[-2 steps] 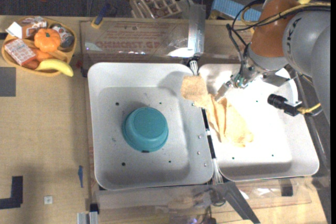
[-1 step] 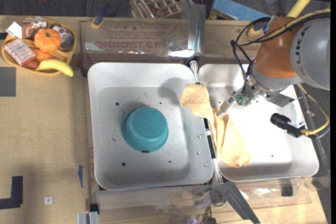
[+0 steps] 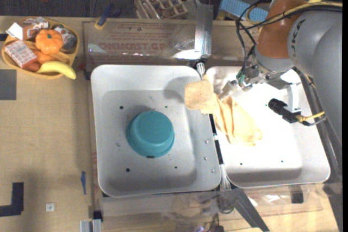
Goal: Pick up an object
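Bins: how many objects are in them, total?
2. A teal bowl lies in the left bin; a tan cloth drapes across the divider, mostly in the right bin. The cloth could hide something.

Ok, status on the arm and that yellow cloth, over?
Gripper over right bin's upper left, by the cloth; fingers unclear. Yellow cloth draped across the divider between bins. Teal bowl upside down in left bin, out of the way.

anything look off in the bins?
Yes: the yellow cloth isn't inside one bin. It's draped over the divide, one end on the left bin's rim, the rest in the right bin. The teal bowl sits upside down.
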Robot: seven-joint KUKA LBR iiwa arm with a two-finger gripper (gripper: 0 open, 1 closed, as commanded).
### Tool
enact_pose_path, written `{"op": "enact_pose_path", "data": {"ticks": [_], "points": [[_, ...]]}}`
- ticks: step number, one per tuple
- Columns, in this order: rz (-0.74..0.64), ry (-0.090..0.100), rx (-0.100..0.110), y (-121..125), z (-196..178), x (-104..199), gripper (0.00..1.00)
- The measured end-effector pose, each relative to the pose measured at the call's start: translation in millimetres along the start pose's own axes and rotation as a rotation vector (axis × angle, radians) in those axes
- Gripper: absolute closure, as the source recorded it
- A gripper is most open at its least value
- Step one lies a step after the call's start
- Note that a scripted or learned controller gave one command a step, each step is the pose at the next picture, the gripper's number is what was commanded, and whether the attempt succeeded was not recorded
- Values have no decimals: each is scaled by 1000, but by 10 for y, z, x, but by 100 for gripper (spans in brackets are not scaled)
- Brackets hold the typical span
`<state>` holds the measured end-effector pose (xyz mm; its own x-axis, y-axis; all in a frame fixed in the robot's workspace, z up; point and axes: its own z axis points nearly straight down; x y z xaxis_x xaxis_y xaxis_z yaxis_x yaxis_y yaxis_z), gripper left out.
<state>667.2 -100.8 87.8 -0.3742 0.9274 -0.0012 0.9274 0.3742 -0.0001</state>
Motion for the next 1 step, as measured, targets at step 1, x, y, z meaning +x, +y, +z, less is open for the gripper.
{"op": "enact_pose_path", "data": {"ticks": [1], "points": [[-201, -4, -7, -395, -11, 190, 0]]}}
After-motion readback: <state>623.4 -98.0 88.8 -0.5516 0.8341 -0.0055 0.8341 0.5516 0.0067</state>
